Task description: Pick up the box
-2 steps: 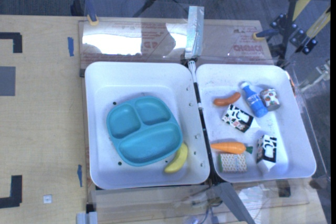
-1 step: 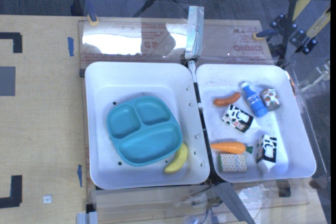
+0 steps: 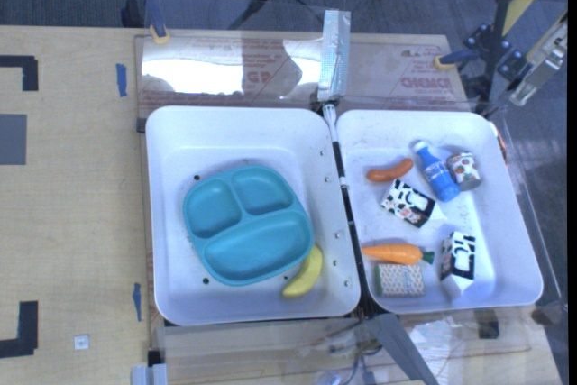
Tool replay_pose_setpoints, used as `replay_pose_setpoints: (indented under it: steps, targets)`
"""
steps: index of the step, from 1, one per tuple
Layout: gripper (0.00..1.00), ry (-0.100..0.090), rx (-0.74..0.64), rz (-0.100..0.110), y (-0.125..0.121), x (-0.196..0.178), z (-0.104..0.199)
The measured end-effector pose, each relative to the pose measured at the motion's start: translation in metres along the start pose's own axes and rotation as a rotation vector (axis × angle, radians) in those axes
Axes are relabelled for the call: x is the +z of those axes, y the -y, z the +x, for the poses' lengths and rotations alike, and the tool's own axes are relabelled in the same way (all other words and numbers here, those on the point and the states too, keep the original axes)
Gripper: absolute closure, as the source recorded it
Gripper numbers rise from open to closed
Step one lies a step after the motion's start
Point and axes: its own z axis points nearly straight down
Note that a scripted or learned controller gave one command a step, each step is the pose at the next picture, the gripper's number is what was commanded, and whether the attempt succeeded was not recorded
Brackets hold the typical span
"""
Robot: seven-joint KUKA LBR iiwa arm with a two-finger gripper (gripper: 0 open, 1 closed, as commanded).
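Observation:
Three box-like items lie in the right bin (image 3: 514, 221). A small tan box with a netted pattern (image 3: 399, 280) sits near the bin's front edge, just below a carrot. A black-and-white patterned carton (image 3: 407, 202) lies tilted in the middle. A second black-and-white carton (image 3: 460, 259) lies at the front right. Nothing touches any of them.
The right bin also holds an orange carrot (image 3: 393, 253), a sausage (image 3: 389, 169), a blue bottle (image 3: 435, 169) and a small can (image 3: 462, 169). In the left bin (image 3: 171, 149) lie a teal divided plate (image 3: 248, 223) and a banana (image 3: 306, 275). A ridge (image 3: 341, 194) separates the bins.

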Motion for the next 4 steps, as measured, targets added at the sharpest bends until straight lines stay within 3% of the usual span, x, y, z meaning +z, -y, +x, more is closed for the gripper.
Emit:
replay_pose_setpoints:
  steps: [1, 2, 3, 4]
  targets:
    - [1.0, 0.006, 0.001, -0.004, -0.001, -0.01, -0.002]
    - [1.0, -0.006, -0.246, 0.002, 0.036, -0.035, 0.043]
    - [1.0, -0.006, -0.42, 0.001, 0.11, -0.035, 0.076]
    - [1.0, -0.006, -0.506, 0.001, 0.113, -0.035, 0.08]
